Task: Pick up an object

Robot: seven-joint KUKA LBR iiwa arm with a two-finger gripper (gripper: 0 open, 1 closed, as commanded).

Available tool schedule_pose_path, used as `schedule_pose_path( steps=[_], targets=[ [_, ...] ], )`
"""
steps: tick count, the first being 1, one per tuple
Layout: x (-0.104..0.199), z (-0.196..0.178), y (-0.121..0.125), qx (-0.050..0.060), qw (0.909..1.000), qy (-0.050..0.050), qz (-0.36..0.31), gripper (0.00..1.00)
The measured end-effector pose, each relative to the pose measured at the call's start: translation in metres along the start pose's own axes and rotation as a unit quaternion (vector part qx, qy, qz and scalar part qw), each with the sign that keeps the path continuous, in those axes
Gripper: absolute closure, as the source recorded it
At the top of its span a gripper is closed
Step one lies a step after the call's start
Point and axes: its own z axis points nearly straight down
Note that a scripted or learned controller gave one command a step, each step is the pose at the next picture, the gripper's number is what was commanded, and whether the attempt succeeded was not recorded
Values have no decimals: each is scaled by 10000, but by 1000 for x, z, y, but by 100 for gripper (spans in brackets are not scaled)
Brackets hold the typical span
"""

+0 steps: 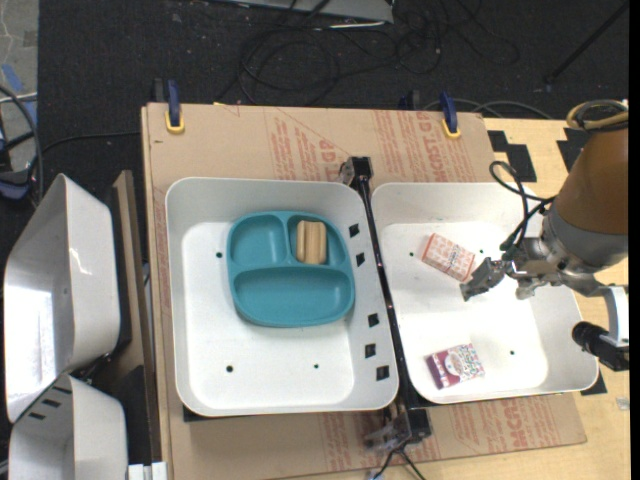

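My gripper (502, 284) hangs over the right bin (560, 373), near its middle, on the grey arm with the orange band that comes in from the right. It is open and nothing sits between its fingers. A pink and white packet (447, 255) lies just left of the gripper's left fingertip, close to it but apart. A purple and white packet (456, 365) rests near the bin's front edge. In the left bin (200, 368) a teal divided plate (285, 293) holds a tan block (311, 242) in its upper right compartment.
A black divider (378, 288) runs between the two bins. Both bins stand on a cardboard sheet (300, 138) held by clamps at the back. Grey containers (50, 288) stand off the bench at the left. Cables lie on the dark floor behind.
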Motion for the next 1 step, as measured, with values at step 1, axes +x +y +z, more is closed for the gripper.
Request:
schedule_pose_path(
  steps=[1],
  targets=[
    [0,-5,3,-56,10000,-11,-13,0]
  ],
)
